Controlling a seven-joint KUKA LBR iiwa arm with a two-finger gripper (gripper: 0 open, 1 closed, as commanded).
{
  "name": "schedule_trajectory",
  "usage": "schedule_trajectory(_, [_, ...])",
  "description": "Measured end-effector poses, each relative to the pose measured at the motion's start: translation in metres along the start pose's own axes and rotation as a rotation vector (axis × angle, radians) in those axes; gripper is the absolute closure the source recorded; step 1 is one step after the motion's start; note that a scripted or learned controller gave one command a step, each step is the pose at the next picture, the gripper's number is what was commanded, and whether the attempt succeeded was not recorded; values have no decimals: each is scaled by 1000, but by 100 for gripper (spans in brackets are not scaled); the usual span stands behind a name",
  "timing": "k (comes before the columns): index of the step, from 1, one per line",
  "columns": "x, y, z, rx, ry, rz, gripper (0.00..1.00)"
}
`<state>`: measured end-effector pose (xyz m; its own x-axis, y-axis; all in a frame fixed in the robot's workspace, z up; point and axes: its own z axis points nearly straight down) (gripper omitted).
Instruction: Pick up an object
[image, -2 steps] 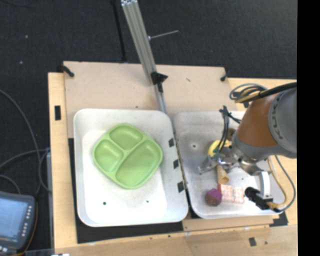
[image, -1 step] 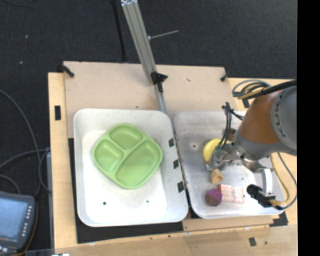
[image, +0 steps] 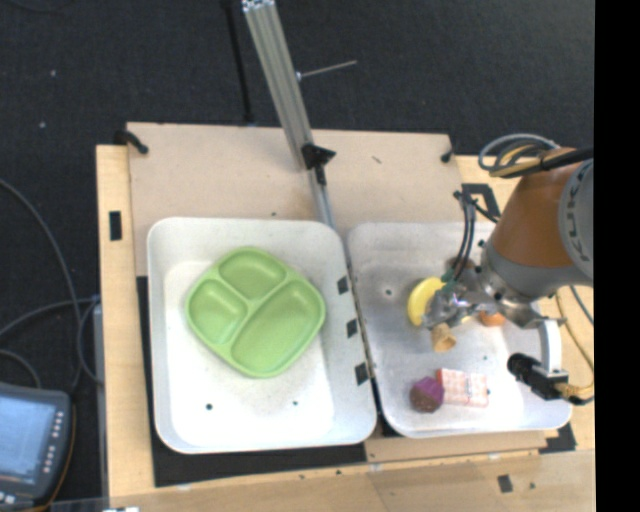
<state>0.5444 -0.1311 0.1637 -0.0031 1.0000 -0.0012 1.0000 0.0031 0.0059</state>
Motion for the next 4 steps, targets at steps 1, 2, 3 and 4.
schedule_trajectory(1, [0, -1, -44, -1, 0, -1, 100])
schedule_trajectory(2, [-2, 6, -88, -1, -1, -1, 100])
schedule_trajectory(3, [53, 12, -79, 5, 1, -3, 100])
schedule_trajectory(4, [97, 3, -79, 5, 2, -3, 100])
